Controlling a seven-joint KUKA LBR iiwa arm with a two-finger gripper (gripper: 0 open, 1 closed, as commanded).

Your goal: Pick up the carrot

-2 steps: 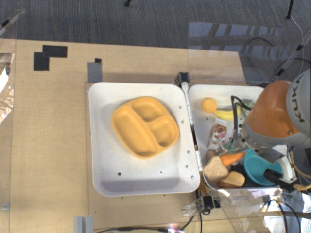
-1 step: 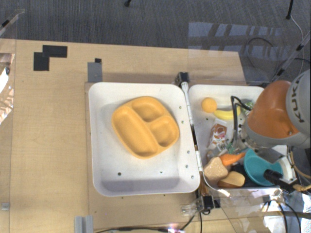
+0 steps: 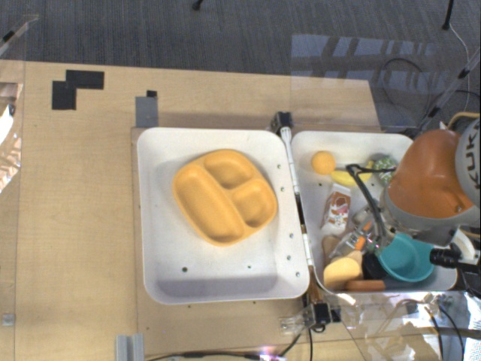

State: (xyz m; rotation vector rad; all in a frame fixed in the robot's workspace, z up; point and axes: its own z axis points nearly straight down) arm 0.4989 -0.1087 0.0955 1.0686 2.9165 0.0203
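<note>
A small orange piece that looks like the carrot [image 3: 361, 241] shows in the right bin [image 3: 304, 194], near its front. My gripper [image 3: 355, 239] is low in that bin, right at the orange piece, among crowded items. The grey arm with its orange band [image 3: 428, 175] reaches in from the right and hides much of the bin's right side. Most of the carrot is covered by the gripper and neighbouring things.
Around the gripper lie a teal cup [image 3: 406, 258], a yellow lump [image 3: 342, 269], a brown sausage [image 3: 366, 284], a printed packet [image 3: 338, 209], a yellow ball [image 3: 323, 162], a banana [image 3: 343, 177] and a green item [image 3: 382, 162]. The left bin [image 3: 158, 262] holds a yellow divided plate [image 3: 224, 195].
</note>
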